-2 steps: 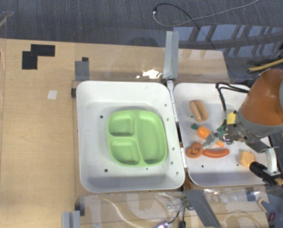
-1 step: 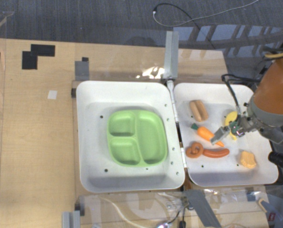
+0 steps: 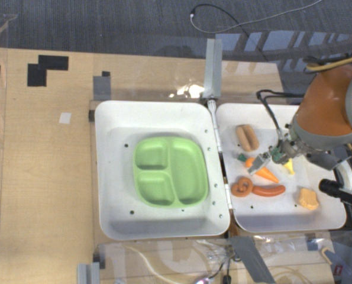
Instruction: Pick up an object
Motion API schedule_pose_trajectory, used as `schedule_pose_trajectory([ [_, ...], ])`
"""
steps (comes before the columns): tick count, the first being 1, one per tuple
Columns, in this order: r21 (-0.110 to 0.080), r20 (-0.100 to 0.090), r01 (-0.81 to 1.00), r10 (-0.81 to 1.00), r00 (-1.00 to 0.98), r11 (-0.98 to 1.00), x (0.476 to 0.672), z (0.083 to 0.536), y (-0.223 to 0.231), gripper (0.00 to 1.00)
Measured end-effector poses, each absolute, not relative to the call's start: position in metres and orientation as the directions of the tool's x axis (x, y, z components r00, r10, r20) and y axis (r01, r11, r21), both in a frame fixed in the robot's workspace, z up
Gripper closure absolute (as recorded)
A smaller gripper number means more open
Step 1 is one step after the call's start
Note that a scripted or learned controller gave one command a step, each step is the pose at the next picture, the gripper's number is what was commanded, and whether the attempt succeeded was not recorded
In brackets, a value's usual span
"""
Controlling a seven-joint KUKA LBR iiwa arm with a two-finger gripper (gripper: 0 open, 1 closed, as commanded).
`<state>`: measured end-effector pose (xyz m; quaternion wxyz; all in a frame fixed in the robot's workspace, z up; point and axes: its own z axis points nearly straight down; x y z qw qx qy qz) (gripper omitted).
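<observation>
White right bin [image 3: 335, 215], toys clustered mid-bin, rims clear

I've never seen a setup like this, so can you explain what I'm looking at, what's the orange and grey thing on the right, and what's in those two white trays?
This is one camera above a bench, looking down at a slant. The orange and grey shape is a robot arm reaching in from the right. Its gripper is low over the right bin, close to a toy carrot; whether it holds anything is unclear. That bin also has a hot dog bun, a sausage, a pretzel and a yellow chunk. The left bin holds a green divided plate.
</observation>
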<state>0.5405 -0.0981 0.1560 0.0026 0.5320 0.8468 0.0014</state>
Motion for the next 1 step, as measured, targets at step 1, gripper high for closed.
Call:
schedule_pose_trajectory([
  [1,0.011,-0.006,0.901,0.901,-0.434,0.434,0.5427,0.1678,-0.0975,1.00],
])
